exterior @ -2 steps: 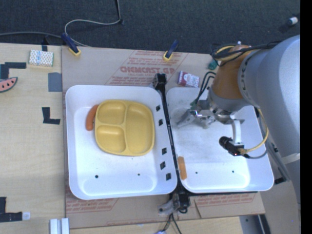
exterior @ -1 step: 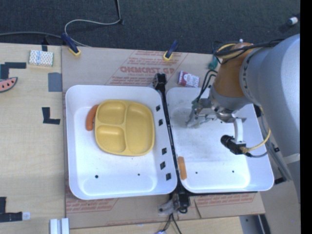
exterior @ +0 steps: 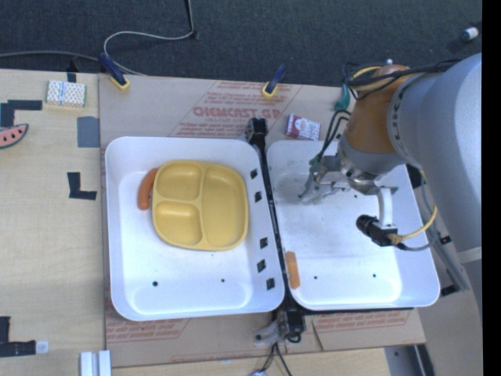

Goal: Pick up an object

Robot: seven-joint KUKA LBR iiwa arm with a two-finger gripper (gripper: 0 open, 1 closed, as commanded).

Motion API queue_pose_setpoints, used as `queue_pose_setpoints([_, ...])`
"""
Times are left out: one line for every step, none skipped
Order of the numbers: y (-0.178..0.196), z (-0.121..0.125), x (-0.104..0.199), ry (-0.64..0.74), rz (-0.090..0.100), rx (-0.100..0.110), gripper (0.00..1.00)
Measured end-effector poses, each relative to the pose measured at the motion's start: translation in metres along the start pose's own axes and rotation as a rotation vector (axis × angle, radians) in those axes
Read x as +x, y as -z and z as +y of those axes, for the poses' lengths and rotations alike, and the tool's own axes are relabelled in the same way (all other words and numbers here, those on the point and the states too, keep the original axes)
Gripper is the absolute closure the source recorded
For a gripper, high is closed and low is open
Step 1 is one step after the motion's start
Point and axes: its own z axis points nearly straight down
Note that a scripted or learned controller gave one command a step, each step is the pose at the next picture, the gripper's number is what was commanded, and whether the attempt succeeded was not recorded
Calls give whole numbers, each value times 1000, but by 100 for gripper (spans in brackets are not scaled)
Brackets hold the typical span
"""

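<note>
My gripper (exterior: 311, 192) hangs low over the upper left part of the right bin (exterior: 352, 288), under the grey arm with its orange band (exterior: 376, 104). I see nothing in it. A small orange object (exterior: 292, 269) lies at the right bin's lower left edge, well below the gripper. In the left bin (exterior: 180, 288) a yellow divided plate (exterior: 200, 204) lies flat. An orange sausage-shaped piece (exterior: 145, 189) rests against the plate's left rim.
A small red and white packet (exterior: 301, 127) lies on the cardboard behind the bins. Two yellow clamps (exterior: 115, 70) (exterior: 274, 84) hold the cardboard's far edge. A black cable plug (exterior: 376, 229) dangles from the arm over the right bin.
</note>
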Motion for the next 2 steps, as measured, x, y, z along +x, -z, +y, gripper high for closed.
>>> queue_pose_setpoints([9, 0, 1, 1, 2, 2, 100])
queue_pose_setpoints([9, 0, 1, 1, 1, 2, 0])
